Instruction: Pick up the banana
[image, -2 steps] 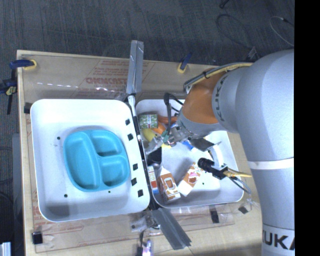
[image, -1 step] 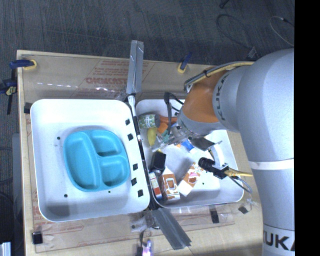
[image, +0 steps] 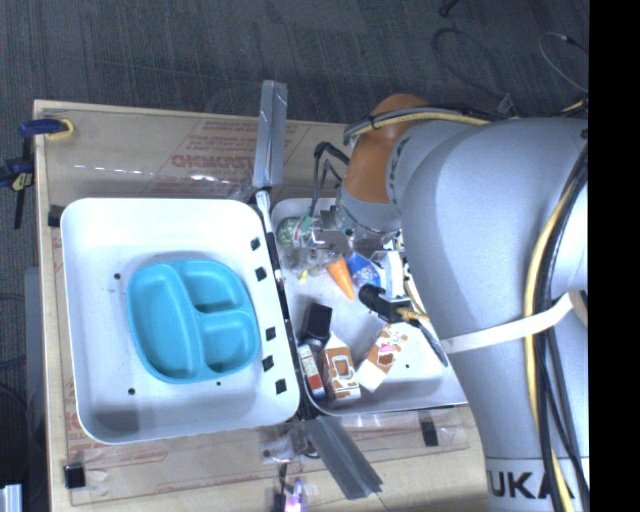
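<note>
2 white bins sit side by side on the desk (image: 150, 150). The left bin (image: 90, 300) has just a blue divided tray (image: 190, 320). The right bin (image: 415, 372) has the clutter: an orange item (image: 342, 277), a black block (image: 317, 320) and 2 or 3 printed cartons (image: 340, 372) toward the near wall.

The arm (image: 480, 250) hangs low over the right bin's far half, w/ its wrist end close to the wall between the bins. Jaws: can't tell how wide they stand or whether anything's in them, too much hardware in the way. Banana: can't place it for certain; prob. in the right bin beneath the arm, which covers much of it.

So the step in hand looks like locating & approaching. To do it well:
- Confirm the fruit before closing.
- Come down across its short axis, near the middle.
- Keep clear of the orange item & the bin wall.
- Squeeze gently, the skin's soft.
- Lift straight up & check it's really between the jaws.
</note>
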